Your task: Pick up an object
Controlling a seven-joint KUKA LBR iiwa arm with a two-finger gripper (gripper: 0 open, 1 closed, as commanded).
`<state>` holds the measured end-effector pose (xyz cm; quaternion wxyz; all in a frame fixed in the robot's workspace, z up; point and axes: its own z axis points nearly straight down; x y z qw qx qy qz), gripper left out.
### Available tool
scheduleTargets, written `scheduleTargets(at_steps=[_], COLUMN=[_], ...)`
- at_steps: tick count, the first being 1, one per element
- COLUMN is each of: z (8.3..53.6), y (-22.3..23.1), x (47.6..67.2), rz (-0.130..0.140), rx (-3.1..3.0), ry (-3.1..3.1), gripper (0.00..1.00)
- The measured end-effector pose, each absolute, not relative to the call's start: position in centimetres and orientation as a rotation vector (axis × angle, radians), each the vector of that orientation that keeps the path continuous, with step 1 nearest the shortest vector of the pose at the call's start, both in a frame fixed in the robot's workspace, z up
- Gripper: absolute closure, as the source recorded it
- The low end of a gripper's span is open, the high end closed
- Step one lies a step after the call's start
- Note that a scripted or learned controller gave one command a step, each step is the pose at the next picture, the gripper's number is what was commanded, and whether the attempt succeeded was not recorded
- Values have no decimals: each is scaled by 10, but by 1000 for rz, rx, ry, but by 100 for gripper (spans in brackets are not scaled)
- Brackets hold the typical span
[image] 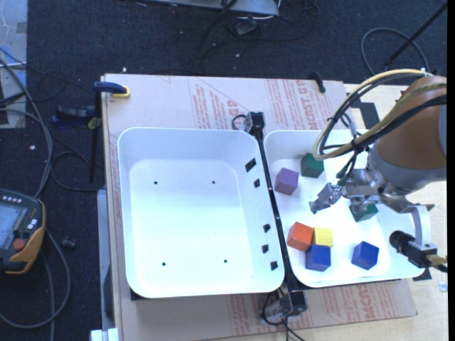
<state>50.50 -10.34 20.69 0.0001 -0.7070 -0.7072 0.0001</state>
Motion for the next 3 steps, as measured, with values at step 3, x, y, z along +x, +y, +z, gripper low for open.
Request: scheduleTargets(at_steps=[3], z=[89], y=[-166], x=[650], rz=[0], rx=[-2221], ry=[-2222], gripper=[0])
